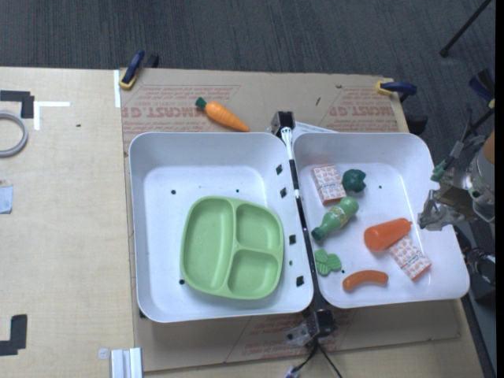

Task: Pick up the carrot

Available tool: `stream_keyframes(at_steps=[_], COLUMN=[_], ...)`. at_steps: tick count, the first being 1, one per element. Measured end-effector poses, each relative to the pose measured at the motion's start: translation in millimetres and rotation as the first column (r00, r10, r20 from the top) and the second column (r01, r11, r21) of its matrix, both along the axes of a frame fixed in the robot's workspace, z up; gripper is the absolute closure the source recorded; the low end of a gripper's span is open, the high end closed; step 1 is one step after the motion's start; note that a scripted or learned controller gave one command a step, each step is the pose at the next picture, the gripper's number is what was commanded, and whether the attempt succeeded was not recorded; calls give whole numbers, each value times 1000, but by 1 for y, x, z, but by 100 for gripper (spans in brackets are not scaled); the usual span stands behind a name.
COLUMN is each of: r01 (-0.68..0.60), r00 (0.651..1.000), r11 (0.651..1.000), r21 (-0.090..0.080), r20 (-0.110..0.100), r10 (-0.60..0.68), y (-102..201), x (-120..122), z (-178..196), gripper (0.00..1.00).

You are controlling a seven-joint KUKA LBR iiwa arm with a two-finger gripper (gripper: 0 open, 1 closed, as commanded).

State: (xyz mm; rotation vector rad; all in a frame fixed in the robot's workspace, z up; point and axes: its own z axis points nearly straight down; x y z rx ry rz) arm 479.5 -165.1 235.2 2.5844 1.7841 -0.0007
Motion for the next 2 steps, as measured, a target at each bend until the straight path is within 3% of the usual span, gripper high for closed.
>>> stream_keyframes(at_steps=[1, 2], r01=[349, 228], r00=[937, 974], r11=[937, 974], r21=[2, 1], r20=[-3, 0], r10=[-349, -228], y=[35, 12], x=[-3, -1], z=[-132, -37], gripper=[100, 100])
